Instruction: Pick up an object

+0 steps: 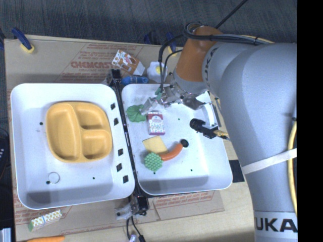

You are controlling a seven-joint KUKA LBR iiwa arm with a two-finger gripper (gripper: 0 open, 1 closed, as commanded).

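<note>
Nearest in the right bin [202, 163] lie one knobbly green ball [153, 162], one orange carrot [170, 153] and one yellow wedge [154, 144]. Behind them sit one small red-and-white carton [156, 123] and one green leaf [135, 113]. The pincer [160, 99] hangs near the bin's far left corner, just past the carton. I cannot tell how wide it is open. The left bin [25, 150] holds one yellow divided tray [78, 131].

In the right bin [217, 171] a green leafy piece [135, 113] lies by the left wall, with a small red-and-white carton [156, 123] flat just beside it. Nearer the front, a yellow wedge [154, 144] lies just beside a curved orange stick [172, 152]. A green knobbly ball [153, 162], possibly a toy vegetable, sits below the wedge. A yellow divided tray [79, 131] lies in the left bin [25, 185].
</note>
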